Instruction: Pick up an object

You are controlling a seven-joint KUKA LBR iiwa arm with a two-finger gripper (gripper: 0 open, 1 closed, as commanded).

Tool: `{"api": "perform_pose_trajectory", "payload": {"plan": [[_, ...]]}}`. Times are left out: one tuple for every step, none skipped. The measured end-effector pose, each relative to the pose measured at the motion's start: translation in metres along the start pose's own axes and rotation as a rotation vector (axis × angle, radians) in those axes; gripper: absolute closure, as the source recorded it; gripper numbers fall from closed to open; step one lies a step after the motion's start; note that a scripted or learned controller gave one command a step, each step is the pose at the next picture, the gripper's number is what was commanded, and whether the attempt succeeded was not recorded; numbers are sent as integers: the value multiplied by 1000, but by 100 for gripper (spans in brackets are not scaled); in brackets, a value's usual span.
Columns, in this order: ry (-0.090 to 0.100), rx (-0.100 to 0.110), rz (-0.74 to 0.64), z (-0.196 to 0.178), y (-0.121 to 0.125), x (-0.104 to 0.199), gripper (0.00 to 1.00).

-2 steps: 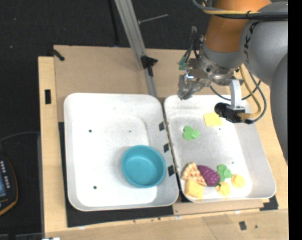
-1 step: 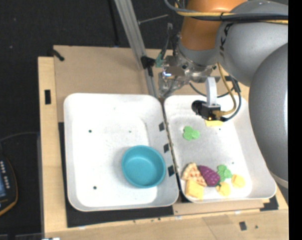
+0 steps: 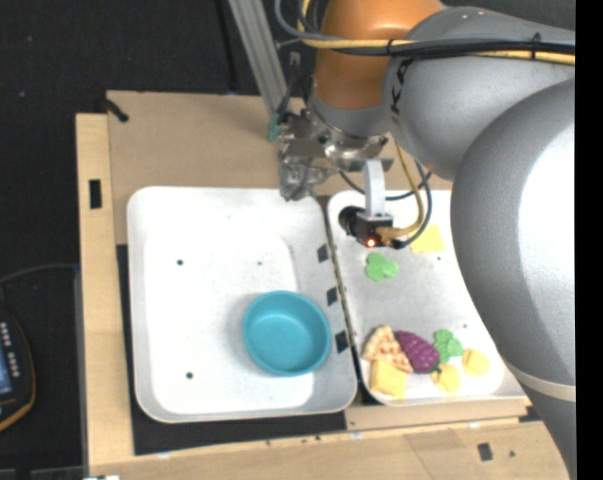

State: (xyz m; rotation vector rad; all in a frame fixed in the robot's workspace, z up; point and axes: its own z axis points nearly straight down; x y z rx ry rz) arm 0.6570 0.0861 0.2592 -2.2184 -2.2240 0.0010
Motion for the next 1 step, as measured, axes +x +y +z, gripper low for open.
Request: {"api": "perform_pose_trajectory", "payload": {"plan": [[-1, 0, 0, 0, 0, -1, 0]]}}
